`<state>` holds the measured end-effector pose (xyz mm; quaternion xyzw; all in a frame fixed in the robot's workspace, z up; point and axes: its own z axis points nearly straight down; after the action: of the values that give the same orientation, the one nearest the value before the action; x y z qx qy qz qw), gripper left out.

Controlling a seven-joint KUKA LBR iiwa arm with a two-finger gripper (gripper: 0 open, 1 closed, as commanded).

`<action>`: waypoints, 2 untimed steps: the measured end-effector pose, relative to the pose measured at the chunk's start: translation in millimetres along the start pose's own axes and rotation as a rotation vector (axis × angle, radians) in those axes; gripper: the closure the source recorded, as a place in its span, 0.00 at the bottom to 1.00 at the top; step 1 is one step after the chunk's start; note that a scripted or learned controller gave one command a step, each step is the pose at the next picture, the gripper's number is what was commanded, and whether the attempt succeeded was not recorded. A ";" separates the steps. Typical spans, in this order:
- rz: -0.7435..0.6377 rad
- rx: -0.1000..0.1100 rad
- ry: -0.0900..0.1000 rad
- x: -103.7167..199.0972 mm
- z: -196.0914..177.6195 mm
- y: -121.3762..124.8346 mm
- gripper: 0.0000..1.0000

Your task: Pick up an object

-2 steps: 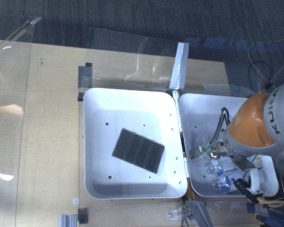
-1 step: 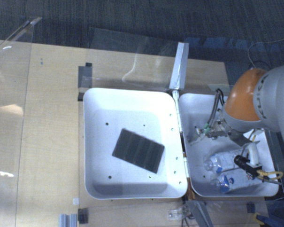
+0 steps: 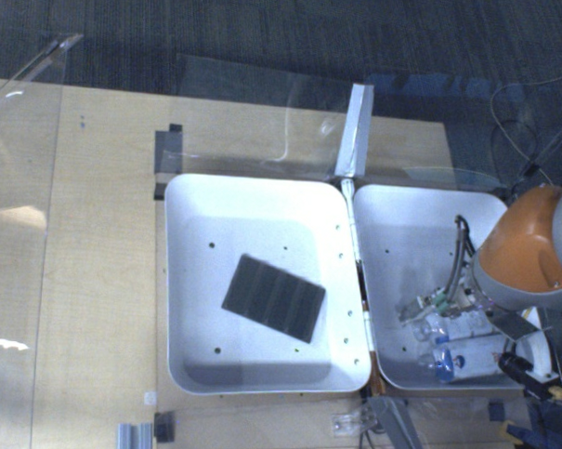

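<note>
Bench: pale wood under a dark carpeted floor; two shallow white bins are carried side by side, with clear plastic guards along the bench's far and left edges.

Camera view, left bin (image 3: 181, 289): one dark flat slab (image 3: 274, 298) is seen lying on the floor of the bin, near its middle and a little toward the near edge, turned askew to the bin walls.

Camera view, right bin (image 3: 391, 270): the arm (image 3: 531, 248) is reached in over the bin's right edge, and the gripper (image 3: 440, 314) is hung low above the bin's near right part; a small blue piece (image 3: 445, 366) is seen by the near edge, whether loose or part of the tool cannot be told.

Pincer state: it cannot be told; the tool is blurred among cables and bright metal.

Dark flat slab, looks: rectangular, thin, matt charcoal, faint lengthwise ribbing; it is judged light but hard to get under.

Step in hand: a grasp is judged not yet made.

How it is done well: the wrist is best carried across the divider, squared to the slab's tilt, and the slab is best taken across its short width, since a flat-on descent would likely slide off.
</note>
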<state>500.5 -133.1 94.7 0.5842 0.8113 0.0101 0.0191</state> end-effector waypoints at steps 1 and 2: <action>-0.106 0.010 0.003 17.7 2.5 6.9 0.00; -0.106 0.000 0.000 17.6 -9.4 11.3 1.00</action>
<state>505.2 -112.8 104.2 0.5402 0.8412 0.0092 0.0194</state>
